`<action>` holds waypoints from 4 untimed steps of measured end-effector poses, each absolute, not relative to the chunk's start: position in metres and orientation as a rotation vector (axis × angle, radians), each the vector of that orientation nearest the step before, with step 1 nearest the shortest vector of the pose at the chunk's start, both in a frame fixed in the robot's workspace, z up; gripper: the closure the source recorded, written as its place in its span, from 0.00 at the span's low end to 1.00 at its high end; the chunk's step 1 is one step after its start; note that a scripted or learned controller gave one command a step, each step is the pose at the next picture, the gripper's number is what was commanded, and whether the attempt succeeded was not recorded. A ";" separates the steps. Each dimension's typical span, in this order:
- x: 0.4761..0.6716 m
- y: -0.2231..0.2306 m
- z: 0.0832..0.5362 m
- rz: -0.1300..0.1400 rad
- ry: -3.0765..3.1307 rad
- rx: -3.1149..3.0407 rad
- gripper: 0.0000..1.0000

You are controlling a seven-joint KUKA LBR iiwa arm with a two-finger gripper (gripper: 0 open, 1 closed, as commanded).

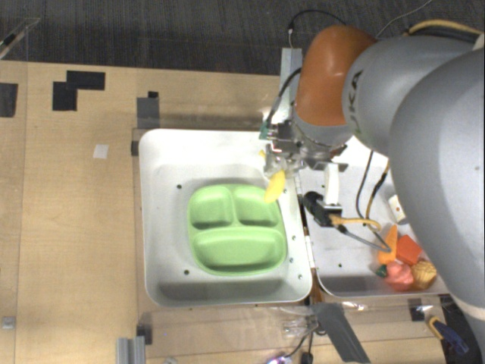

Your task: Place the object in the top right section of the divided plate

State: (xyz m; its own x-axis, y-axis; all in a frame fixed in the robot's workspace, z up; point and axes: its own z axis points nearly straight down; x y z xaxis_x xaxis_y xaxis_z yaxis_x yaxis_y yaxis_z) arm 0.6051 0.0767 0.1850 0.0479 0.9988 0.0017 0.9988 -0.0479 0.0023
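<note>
Two white bins side by side on a wooden bench. Left bin [163, 203] carrying a green divided plate [236, 230], sitting roughly mid-bin, a bit toward the bin's right wall. Grey arm [424, 127] with an orange band [327, 74] coming in from the right edge, wrist parked over the seam between the bins. Gripper [277, 169] hanging over the plate's top right corner, pinching a small yellow object [274, 186] that dangles tilted, lower tip just over the rim of the top right section. Can't say if touching. Right bin [341, 271]: orange and red toys [402, 262] piled in its bottom right corner. No readable labels or writing anywhere, just black shapes [76, 88] near the bench's top left corner.
</note>
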 end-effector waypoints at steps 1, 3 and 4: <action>0.605 0.077 0.185 0.005 2.167 2.274 0.00; 0.549 0.125 0.213 0.012 2.172 2.269 1.00; 0.520 0.073 0.238 0.005 2.235 2.206 1.00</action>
State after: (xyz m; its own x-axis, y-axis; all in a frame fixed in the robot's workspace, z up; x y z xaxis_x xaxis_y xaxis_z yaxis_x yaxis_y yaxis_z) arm 0.5201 0.0731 0.2378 -0.0128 0.9999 0.0011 0.9999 0.0128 0.0029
